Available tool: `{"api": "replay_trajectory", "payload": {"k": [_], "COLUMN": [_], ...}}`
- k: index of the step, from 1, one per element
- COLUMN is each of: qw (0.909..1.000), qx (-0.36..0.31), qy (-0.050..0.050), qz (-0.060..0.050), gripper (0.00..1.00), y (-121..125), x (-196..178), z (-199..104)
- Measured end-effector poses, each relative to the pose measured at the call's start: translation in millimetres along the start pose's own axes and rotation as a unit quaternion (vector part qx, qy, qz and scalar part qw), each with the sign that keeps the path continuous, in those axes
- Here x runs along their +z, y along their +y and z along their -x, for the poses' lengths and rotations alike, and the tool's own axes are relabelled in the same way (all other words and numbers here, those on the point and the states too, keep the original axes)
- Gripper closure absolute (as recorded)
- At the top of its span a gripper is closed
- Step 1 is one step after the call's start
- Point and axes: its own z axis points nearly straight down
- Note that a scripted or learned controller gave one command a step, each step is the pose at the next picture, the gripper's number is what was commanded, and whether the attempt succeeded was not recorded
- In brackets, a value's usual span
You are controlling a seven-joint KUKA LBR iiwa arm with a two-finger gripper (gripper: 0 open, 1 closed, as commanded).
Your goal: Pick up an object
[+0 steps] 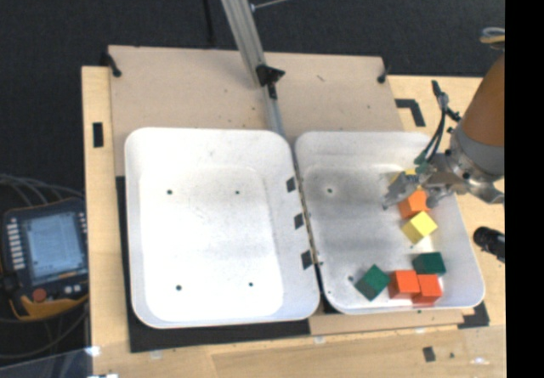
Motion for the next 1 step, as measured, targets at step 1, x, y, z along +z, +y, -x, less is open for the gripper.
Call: {"api": "replay_trajectory", "payload": {"k": [1], "qw": [1.0], "qx": [0.001], "qy": [0.0], "qz": [0.0], "gripper": [0.0], "y": [1.7], "x": [43.0], "z": [-2.5]}}
